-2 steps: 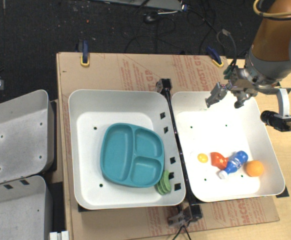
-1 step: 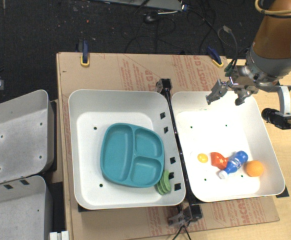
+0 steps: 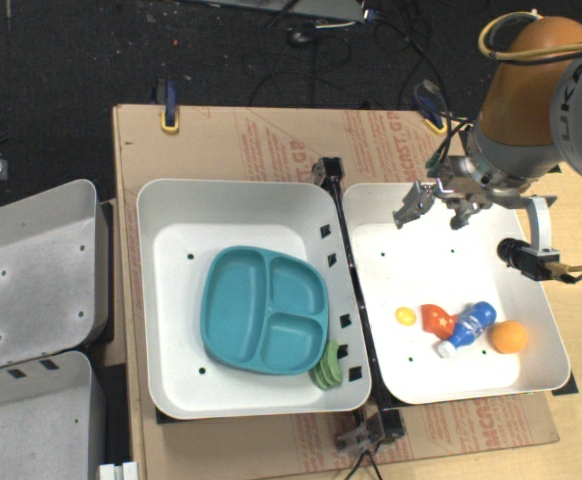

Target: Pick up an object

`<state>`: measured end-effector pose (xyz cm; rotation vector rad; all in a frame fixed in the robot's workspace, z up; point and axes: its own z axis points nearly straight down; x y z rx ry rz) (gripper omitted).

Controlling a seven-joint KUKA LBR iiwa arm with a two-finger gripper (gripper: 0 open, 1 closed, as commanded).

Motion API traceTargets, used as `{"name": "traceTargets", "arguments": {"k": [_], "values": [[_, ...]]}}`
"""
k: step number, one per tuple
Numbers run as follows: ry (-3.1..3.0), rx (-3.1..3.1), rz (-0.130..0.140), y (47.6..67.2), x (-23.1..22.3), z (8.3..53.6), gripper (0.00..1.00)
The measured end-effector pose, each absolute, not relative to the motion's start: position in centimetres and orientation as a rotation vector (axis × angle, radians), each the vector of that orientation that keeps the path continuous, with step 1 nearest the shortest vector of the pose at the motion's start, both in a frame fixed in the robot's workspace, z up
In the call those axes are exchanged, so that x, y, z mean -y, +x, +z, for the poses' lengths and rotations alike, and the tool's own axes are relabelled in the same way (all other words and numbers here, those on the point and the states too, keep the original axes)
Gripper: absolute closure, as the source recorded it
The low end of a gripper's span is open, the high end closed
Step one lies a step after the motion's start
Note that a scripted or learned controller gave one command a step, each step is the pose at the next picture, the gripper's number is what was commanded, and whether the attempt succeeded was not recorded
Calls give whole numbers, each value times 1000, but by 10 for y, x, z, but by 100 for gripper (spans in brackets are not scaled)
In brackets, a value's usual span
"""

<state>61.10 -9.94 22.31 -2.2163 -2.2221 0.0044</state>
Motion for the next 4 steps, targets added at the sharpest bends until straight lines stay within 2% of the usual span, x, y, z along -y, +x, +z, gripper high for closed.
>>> {"name": "traceTargets", "arguments": {"k": [1,2,3,4], "values": [[-2221,2217,5,609,105,178,0],[-2220,2217,6,598,107,126,0],[-2225,2220,-1,600,107,140,100],[-2222,2227,-5,605,106,183,100]]}}
